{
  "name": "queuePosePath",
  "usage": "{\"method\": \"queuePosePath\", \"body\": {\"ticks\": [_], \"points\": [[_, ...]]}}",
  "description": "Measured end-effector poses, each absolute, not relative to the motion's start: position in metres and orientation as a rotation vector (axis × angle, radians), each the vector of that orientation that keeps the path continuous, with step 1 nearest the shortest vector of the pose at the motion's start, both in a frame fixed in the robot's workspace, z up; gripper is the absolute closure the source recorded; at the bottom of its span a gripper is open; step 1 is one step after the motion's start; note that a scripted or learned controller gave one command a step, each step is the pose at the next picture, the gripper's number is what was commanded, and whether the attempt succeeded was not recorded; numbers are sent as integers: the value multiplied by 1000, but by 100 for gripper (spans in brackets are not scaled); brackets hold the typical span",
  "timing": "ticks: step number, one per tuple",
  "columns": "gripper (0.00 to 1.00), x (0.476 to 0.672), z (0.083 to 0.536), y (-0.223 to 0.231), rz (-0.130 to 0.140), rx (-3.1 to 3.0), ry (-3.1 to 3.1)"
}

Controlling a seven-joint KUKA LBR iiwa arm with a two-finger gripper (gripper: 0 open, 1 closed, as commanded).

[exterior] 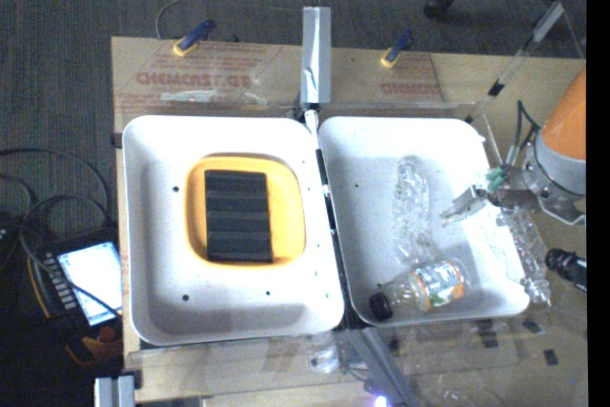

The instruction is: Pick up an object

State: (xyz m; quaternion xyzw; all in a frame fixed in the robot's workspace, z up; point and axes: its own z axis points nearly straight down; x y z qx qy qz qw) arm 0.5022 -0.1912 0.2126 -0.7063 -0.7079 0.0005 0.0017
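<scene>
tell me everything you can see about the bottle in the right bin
The plastic bottle is small and clear, with a black cap and a label in orange, white and green. It lies on its side along the near wall of the right bin, cap pointing toward the left bin. It looks capped and whole. Crumpled clear plastic lies just behind it, seemingly touching.

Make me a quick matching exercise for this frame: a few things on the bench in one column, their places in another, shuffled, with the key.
Things:
1. yellow tray with black insert
2. plastic bottle
3. tool
4. blue-and-yellow clamp

Places:
A. lying near the front edge of the right bin
B. on the bench's back edge, behind the left bin
C. in the middle of the left bin
D. over the right side of the right bin

Pairs: 1-C, 2-A, 3-D, 4-B
</scene>
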Motion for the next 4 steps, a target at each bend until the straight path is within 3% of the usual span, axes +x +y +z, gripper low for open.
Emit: {"method": "queuePosePath", "body": {"ticks": [1,2,3,4], "points": [[0,491,102,-217,-16,-2020,-2416],[0,545,95,-213,-23,-2112,-2337],[0,625,94,-211,-19,-2379,-2037],[0,641,153,-203,5,-2455,-1962]]}}
